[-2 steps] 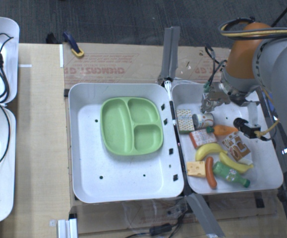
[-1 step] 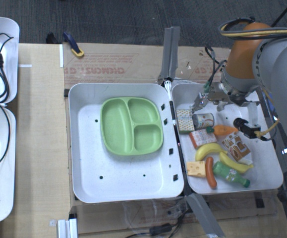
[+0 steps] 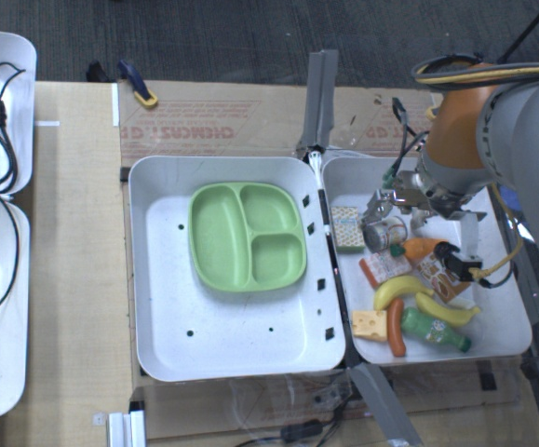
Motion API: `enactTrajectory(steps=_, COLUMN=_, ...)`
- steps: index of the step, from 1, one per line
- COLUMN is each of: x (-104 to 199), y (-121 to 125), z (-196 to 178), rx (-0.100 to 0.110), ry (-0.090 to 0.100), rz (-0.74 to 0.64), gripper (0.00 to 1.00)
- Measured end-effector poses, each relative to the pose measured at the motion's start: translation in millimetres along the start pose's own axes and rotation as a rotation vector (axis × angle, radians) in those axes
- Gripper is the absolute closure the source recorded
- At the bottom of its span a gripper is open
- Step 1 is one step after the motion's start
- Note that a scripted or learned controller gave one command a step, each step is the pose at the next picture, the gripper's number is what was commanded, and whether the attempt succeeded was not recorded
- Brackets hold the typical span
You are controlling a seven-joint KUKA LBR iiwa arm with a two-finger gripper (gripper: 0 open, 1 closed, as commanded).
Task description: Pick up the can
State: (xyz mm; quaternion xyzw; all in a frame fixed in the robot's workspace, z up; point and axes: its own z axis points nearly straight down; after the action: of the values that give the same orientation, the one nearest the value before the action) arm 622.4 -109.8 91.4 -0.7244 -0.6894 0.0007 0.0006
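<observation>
Camera view puts the end effector [image 3: 386,210] low over the can [image 3: 382,235] in the right bin [image 3: 504,343], grip state unreadable, and with the sponge [image 3: 346,228] and carrot [image 3: 422,249] crowding it, a slip or wrong grab seems likely.

Hand [image 3: 387,214] over can [image 3: 381,235], right bin [image 3: 511,329]

Pale green divided plate [image 3: 248,236] in the white left bin [image 3: 157,277]; silver can [image 3: 381,234], yellow bananas [image 3: 401,291], green bottle [image 3: 434,331], yellow cheese wedge [image 3: 369,325], orange carrot [image 3: 424,248] in the white right bin [image 3: 506,319]; tan desk [image 3: 74,250]
</observation>
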Motion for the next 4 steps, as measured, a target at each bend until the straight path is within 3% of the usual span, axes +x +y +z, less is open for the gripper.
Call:
enactTrajectory(steps=1, x=-1.3, y=0.2, z=-9.1, rx=0.000, ry=0.000, rz=0.003, gripper=1.00)
enactTrajectory(steps=2, x=-95.0, y=-9.4, z=-0.4, rx=-0.002, ry=-0.002, rz=0.020, gripper=1.00)
enactTrajectory(steps=3, x=-71.4, y=-32.3, z=0.1, rx=0.001, ry=0.001, rz=0.255, gripper=1.00)
enactTrajectory(steps=4, x=-71.5, y=-32.3, z=0.1, rx=0.001, ry=0.001, rz=0.255, gripper=0.00)
